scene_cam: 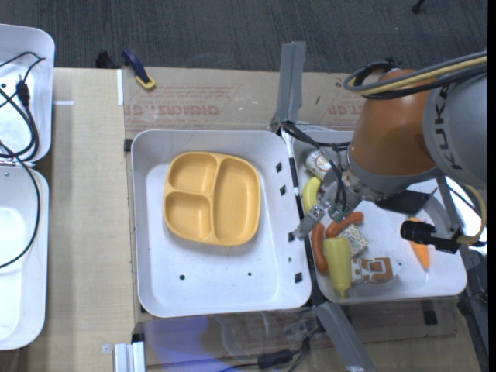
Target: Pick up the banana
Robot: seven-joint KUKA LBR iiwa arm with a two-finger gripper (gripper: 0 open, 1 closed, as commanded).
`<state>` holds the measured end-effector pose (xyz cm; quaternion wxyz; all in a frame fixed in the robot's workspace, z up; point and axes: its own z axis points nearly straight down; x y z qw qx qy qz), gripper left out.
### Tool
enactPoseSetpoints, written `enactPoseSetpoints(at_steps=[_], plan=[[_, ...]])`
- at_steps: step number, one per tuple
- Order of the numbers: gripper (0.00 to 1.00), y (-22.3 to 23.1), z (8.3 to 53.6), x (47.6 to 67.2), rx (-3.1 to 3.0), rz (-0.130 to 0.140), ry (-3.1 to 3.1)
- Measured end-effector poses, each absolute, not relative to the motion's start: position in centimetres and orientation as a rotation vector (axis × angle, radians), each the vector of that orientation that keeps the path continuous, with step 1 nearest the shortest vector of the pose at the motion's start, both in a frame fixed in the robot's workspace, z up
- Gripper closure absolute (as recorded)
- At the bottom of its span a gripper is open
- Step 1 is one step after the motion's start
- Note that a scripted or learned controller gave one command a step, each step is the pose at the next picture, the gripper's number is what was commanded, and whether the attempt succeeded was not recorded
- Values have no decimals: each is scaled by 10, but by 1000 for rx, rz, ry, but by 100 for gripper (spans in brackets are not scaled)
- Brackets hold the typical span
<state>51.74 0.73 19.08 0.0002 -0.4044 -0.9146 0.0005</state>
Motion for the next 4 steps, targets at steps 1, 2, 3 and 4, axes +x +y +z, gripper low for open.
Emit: enactPoseSetpoints(at_steps=[1, 2, 3, 4], plan=[[0, -1, 191, 478, -1293, 2, -2861], [0, -22, 195, 478, -1433, 2, -2794], [0, -95, 280, 498, -1314, 2, -2855], [0, -71, 235, 491, -1136, 1, -2929]])
